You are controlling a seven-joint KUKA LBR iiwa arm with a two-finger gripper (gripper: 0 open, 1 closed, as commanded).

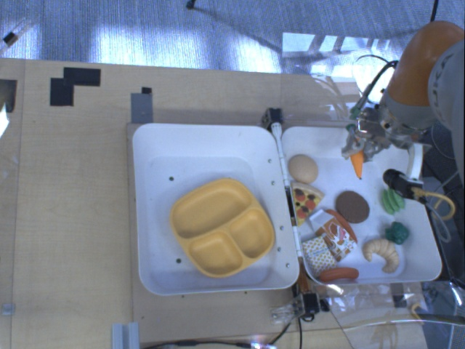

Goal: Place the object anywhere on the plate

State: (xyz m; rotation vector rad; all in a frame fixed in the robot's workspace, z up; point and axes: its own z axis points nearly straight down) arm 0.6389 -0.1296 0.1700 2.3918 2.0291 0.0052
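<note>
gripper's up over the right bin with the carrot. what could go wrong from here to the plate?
1. The carrot hangs point down from the gripper, seemingly pinched only at its top, so it could slip on the way.
2. The route to the yellow plate crosses the rims where the two bins meet; a low pass might clip them.
3. The plate has raised dividers, so the carrot may roll off when released.

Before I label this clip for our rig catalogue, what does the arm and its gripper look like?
The arm is grey with a rounded orange band above the wrist. Its gripper is a small dark-and-metal assembly. Thin black cables loop beside the wrist.
</note>
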